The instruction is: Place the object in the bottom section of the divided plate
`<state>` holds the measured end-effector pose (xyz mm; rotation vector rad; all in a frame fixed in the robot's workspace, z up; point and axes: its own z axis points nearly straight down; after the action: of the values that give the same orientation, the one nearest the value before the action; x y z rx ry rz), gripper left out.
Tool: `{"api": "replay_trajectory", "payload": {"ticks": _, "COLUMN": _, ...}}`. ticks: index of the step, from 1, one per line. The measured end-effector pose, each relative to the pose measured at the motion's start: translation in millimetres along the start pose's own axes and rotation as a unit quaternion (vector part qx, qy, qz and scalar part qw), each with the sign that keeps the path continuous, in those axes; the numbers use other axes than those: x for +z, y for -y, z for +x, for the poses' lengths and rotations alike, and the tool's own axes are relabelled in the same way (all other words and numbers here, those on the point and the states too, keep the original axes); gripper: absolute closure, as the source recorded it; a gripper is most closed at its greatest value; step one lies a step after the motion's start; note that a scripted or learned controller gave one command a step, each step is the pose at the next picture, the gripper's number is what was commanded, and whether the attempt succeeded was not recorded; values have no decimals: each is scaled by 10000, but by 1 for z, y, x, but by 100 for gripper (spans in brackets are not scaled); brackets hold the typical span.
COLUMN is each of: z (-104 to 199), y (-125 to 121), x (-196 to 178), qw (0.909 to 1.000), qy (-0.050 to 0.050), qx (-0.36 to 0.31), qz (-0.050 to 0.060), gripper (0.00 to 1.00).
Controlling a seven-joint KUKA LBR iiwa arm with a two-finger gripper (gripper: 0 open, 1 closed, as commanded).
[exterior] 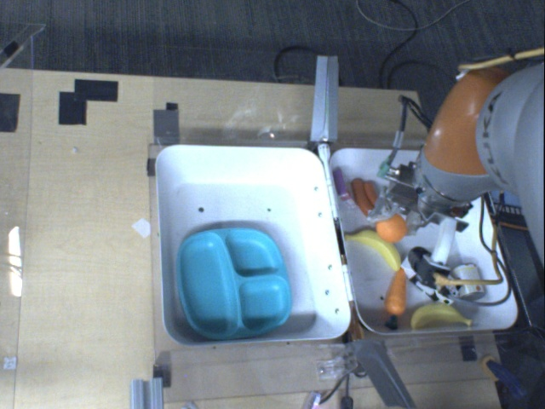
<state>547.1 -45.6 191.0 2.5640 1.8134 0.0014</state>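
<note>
A blue divided plate [232, 281] lies in the left bin [247, 164], toward its front left; it has one long section on the left and two smaller ones on the right. My gripper [394, 213] hangs over the right bin [502, 318], directly above a small orange fruit [392, 229] and touching or nearly touching its top. Whether the fruit sits between the fingers is hidden by the gripper body.
The right bin also holds a reddish sausage [364, 196], a purple item [341, 182] by the divider wall, a yellow banana [378, 245], a carrot [397, 290] and a second banana [438, 316]. A metal rail [324, 100] stands between the bins at the back.
</note>
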Motion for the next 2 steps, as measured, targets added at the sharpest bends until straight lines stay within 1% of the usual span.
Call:
{"api": "replay_trajectory", "payload": {"ticks": 1, "z": 89, "y": -6, "x": 7, "qw": 9986, "qy": -4, "qx": 524, "qz": 0, "gripper": 100}}
{"api": "replay_trajectory", "payload": {"ticks": 2, "z": 149, "y": 29, "x": 7, "qw": 9999, "qy": -2, "qx": -161, "qz": 8, "gripper": 100}}
